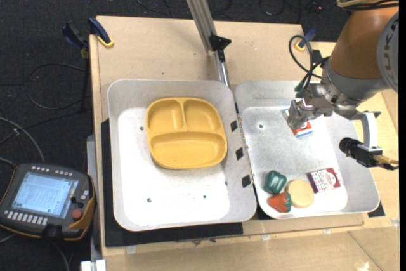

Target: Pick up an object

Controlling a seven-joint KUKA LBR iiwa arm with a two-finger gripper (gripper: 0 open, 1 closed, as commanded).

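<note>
A pale wooden counter (165,47) is seen on dark carpet strewn with cables, bearing two shallow white bins. A smooth yellow three-compartment plate (186,132) is set in the left bin (127,200), toward its far edge. Over the right bin (266,130), near its far edge, the tool (300,112) is lowered onto a small red, white and blue carton (304,131); whether it is clenched cannot be told. Clustered at the near edge are a green pepper (275,181), a red piece (280,202), a rounded cream piece (300,193) and a flat printed packet (323,180). A handheld control pendant (44,198) is seen beside the counter's near left corner.
</note>
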